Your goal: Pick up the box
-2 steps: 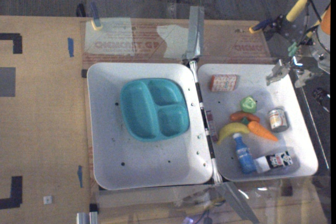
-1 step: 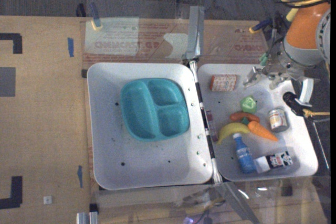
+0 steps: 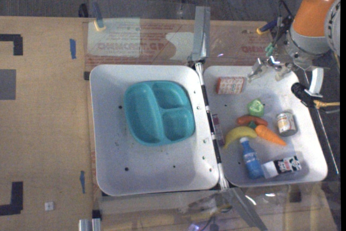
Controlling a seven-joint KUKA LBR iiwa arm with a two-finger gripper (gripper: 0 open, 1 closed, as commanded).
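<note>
The box (image 3: 231,85), small with a red and white label, lies on its side at the back left of the right bin (image 3: 319,154). My gripper (image 3: 269,70) hangs over the back edge of that bin, a short way right of the box and apart from it. Its fingers (image 3: 257,72) are spread open with nothing between them. The grey arm with its orange band (image 3: 316,11) comes in from the upper right.
The right bin also holds a green pepper (image 3: 256,107), a can (image 3: 285,123), a carrot (image 3: 269,135), a banana (image 3: 239,134), a blue bottle (image 3: 250,158) and a black-and-white carton (image 3: 282,165). A teal divided plate (image 3: 160,112) sits in the left bin (image 3: 108,159).
</note>
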